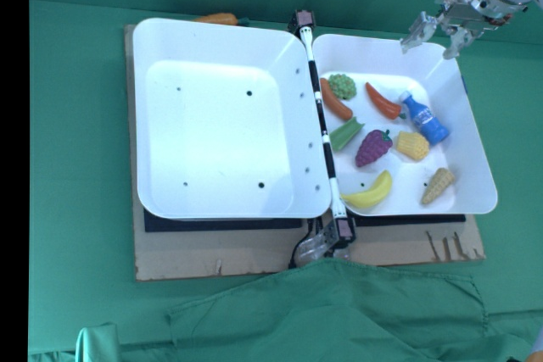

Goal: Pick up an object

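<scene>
My gripper point(434, 38) hangs above the far right corner of the right bin point(475, 157), open, with nothing between its fingers. In that bin lie toy foods: a green broccoli point(342, 86), a red-orange sausage point(335, 99), a red chili point(383, 102), a blue bottle point(424, 119), a green pod point(346, 133), purple grapes point(373, 147), a yellow corn piece point(413, 146), a banana point(368, 192) and a tan corn cob point(438, 185). The bottle lies closest below the gripper.
The left bin point(170, 47) sits beside the right one, with a black-and-white divider bar point(321, 127) between them. An orange object point(217, 18) rests behind the left bin. Both bins stand on cardboard point(212, 263); green cloth point(339, 309) is bunched at the front.
</scene>
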`<state>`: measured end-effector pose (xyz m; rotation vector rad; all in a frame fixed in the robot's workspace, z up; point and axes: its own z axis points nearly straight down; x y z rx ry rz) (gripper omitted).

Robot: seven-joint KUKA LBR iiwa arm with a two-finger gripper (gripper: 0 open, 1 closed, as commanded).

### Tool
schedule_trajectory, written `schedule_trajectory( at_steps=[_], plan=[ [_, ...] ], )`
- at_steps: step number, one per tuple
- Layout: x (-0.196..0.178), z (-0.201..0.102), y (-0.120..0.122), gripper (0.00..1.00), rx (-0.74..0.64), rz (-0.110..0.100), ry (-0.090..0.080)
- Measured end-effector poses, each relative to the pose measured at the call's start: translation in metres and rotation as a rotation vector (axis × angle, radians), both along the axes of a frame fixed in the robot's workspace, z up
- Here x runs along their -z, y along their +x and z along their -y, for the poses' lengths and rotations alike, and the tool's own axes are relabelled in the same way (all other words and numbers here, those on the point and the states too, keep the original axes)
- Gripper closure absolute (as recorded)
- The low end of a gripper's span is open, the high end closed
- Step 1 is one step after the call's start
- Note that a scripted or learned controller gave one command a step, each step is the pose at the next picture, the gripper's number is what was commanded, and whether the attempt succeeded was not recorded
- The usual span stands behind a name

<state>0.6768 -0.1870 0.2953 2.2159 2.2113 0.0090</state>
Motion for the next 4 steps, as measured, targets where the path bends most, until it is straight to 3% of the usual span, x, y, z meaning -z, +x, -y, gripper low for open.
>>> schedule_trajectory(
  at_steps=[1,2,3,4],
  plan=[
    [-0.011,0.001,0.0,1.0,0.002,0.002,-0.002],
    [0.023,0.001,-0.081,1.0,0.005,-0.016,0.003],
    [0.022,0.001,-0.078,0.0,0.002,-0.008,0.001],
    [0.034,-0.024,-0.027,0.0,-0.002,-0.003,0.0]
  ],
)
